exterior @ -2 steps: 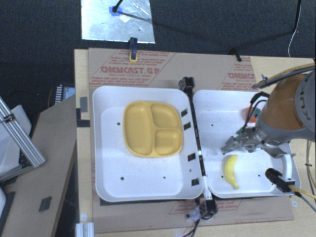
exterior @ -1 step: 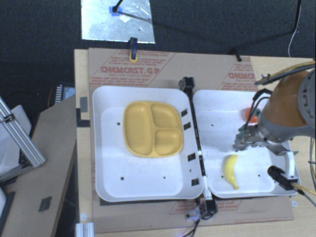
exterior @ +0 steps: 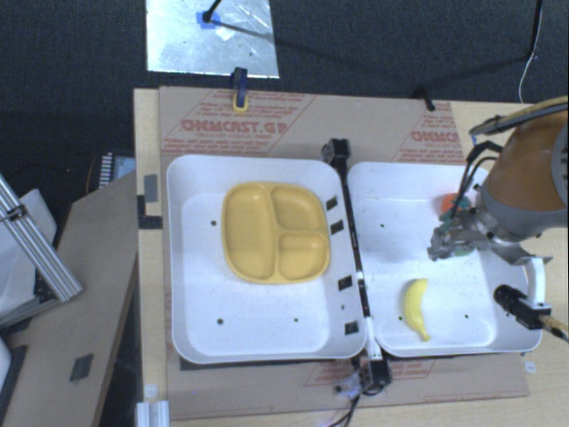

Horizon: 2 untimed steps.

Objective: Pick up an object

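1. Dark carpet is surrounding the bench [exterior: 293, 114], whose top is lying under printed cardboard, with a shiny metal sheet [exterior: 212, 23] lying on the floor beyond it.
2. Two shallow white bins are sitting side by side: the left bin [exterior: 191, 256] is carrying a yellow divided plate [exterior: 271, 231], lying flat near its middle.
3. The right bin [exterior: 387, 203] is holding a banana [exterior: 415, 307], lying near the front wall, and a small orange object [exterior: 447, 203], peeking out beside the arm, too hidden to identify.
4. The arm [exterior: 529, 172] is reaching in from the right, its gripper [exterior: 449, 241] hanging low over the right bin, behind the banana and apart from it.
5. Whether the gripper is spread or pressed together, I cannot tell; nothing is showing between its tips.
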Motion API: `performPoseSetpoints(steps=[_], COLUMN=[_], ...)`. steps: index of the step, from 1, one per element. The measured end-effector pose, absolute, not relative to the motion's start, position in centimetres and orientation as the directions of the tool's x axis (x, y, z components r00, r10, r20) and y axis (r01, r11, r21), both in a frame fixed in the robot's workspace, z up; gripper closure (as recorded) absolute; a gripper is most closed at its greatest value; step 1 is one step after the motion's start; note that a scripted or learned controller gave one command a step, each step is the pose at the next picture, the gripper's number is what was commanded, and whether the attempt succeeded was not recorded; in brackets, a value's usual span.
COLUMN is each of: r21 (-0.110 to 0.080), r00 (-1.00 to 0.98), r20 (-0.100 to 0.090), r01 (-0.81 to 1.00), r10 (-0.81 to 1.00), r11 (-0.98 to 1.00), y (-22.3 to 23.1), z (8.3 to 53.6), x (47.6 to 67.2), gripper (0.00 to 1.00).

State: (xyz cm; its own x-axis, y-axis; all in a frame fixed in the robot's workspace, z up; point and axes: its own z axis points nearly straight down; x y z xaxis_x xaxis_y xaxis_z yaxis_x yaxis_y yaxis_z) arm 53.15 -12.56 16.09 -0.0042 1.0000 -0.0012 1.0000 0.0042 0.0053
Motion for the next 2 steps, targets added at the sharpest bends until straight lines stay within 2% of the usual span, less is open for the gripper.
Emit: performPoseSetpoints(steps=[1, 2], r21=[0.007, 0.006], r00=[-0.005, -0.005], r20=[-0.001, -0.001], r01=[1.000, 1.000], r10=[1.000, 1.000], r11=[0.005, 0.005], y=[-12.4, -12.5], z=[22.0, 25.9], x=[54.2, 54.3], gripper=[1.00, 1.00])
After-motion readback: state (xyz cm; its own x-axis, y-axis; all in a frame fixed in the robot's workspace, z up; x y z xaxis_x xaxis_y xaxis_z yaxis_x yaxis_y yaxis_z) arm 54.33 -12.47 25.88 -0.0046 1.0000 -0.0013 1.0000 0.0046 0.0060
